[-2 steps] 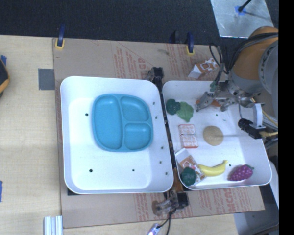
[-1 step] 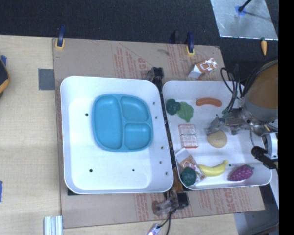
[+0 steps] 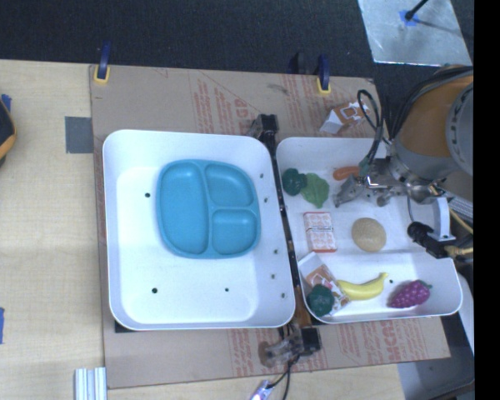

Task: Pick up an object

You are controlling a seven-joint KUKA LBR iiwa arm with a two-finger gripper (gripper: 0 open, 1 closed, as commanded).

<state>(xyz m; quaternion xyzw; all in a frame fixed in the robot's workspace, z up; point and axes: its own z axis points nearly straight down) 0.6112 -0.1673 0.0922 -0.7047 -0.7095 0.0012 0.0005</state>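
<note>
My gripper hangs over the upper middle of the right bin, coming in from the grey and orange arm on the right. It sits just right of a green leafy piece and a dark green broccoli, and just below a small orange carrot. A tan round bun lies below it, apart from it. Nothing shows held in the gripper.
The right bin also holds a red-and-white packet, a banana, purple grapes, a dark green ball and a small wrapper. A blue divided plate lies in the left bin.
</note>
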